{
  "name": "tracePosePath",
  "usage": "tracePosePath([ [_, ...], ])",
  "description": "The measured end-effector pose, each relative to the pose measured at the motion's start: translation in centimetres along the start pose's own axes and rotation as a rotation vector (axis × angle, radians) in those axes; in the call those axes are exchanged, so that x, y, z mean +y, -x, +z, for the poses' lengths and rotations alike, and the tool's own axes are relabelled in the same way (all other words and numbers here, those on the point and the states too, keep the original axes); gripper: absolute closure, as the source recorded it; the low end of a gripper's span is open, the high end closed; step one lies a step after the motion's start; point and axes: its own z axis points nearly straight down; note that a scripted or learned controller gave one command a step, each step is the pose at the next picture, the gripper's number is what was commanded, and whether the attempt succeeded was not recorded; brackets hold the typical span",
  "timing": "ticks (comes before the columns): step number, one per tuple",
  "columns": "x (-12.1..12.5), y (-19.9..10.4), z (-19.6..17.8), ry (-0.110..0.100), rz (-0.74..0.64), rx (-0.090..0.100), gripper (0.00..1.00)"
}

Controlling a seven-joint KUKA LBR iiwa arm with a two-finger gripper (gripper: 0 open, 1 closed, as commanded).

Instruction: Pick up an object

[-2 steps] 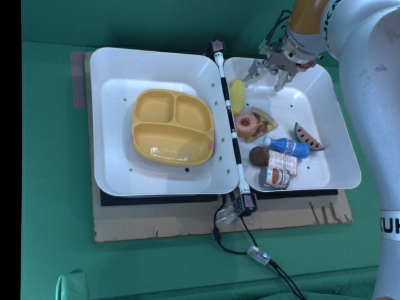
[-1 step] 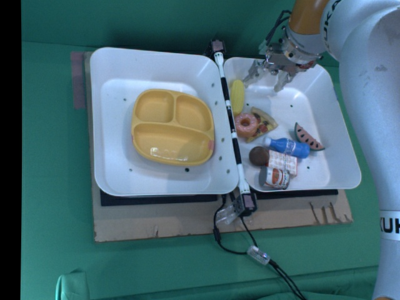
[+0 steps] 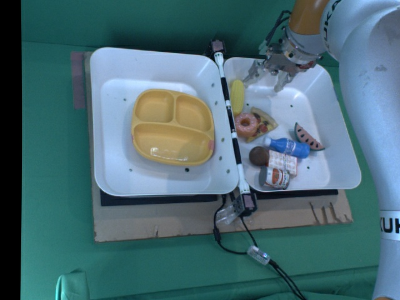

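Toys fill the right bin (image 3: 340,161) of 2 shallow white bins set side by side on a green tabletop (image 3: 156,17). The left bin (image 3: 112,67) holds a yellow divided plate (image 3: 173,127) with 3 compartments, lying flat near its middle.

In the right bin, a yellow banana-shaped piece (image 3: 237,97) lies near the far left corner, along the divider between the bins. Just in front of it sits a pink-frosted donut (image 3: 245,125), touching a pizza slice (image 3: 264,122) on its right. Closer to the near edge, a dark brown round piece (image 3: 259,155) rests beside a blue bottle (image 3: 287,146) lying on its side. A small white packet (image 3: 283,162) and a small can (image 3: 275,177) sit just in front of the bottle. A watermelon slice (image 3: 307,137) lies near the bottle, toward the bin's right wall.

The grey arm (image 3: 369,61), with its orange band (image 3: 312,2), reaches in from the right. Its gripper (image 3: 267,75) hangs above the far end of the right bin, jaws spread apart and pinching nothing, near the banana-shaped piece but apart from it.
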Motion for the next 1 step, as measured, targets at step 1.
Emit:
tracePosePath([
  [1, -0.03, -0.05, 0.04, 0.0, 0.002, -0.001, 0.0],
])
